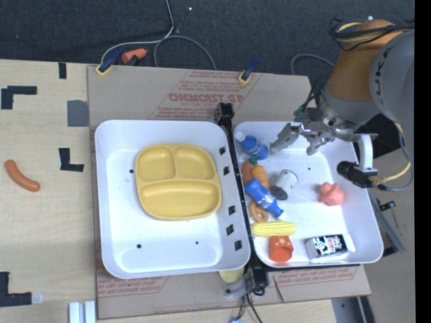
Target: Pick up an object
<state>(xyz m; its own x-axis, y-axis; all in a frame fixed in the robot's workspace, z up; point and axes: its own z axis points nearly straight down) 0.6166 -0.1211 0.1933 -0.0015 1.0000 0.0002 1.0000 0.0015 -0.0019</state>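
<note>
Gripper point(300, 140): jaws spread apart, grasping nothing, over the right bin point(363, 237) near its far rim
White cup point(284, 182): on the right bin's floor, just below the jaws, apart from them

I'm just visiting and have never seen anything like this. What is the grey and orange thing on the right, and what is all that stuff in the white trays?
That is a robot arm, reaching in from the right. The camera is fixed above the bench, looking down at a slant. At the arm's tip is a two-finger gripper, its fingers spread apart with nothing between them. It hangs over the right bin, which holds small toys: a pink toy, a corn cob, a blue bottle, and a black-and-white carton. The left bin holds a yellow divided plate. The arm's job is to pick one object up.
</note>
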